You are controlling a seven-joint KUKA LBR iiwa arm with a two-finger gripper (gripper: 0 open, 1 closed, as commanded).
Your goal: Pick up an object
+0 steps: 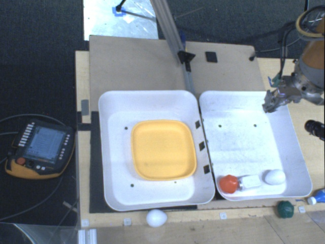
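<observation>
Objects [249,182] blur together; gripper [270,104] fingers indistinct

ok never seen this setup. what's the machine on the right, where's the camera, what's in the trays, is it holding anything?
One picture, from a fixed camera above the bench, looking down at a slant. The grey machine at the right edge is a robot arm; the dark part at its tip is its gripper, hanging over the upper right corner of the right bin. I see nothing between its jaws. Whether they are open or shut is too small to tell.

Two shallow white bins sit side by side. The left bin holds a yellow square plate. Along the right bin's near wall lie a red ball, a small white block and a white egg-shaped object.

The box on the floor at left is a handheld control pendant.
</observation>
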